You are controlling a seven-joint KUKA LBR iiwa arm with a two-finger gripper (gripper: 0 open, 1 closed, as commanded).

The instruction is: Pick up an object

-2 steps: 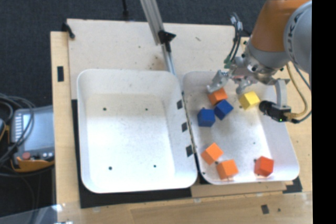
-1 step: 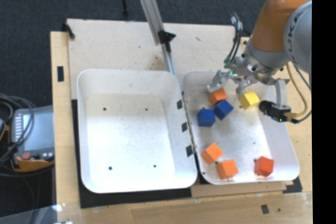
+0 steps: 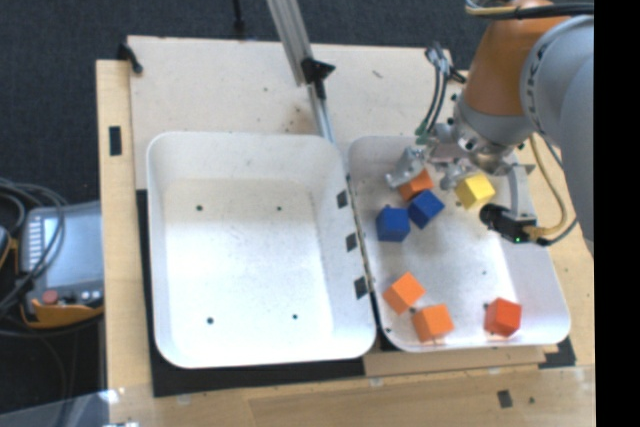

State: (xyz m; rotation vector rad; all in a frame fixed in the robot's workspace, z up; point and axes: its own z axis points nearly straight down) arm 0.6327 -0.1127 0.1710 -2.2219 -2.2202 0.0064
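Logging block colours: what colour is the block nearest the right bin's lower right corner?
Red-orange block, plainest in the camera view, lying apart from the others.

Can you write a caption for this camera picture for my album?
Grey robot arm's gripper hovers over small orange cube in the right white bin.

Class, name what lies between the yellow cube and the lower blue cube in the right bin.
In the camera view, another blue cube lies between the yellow cube and the lower blue cube.
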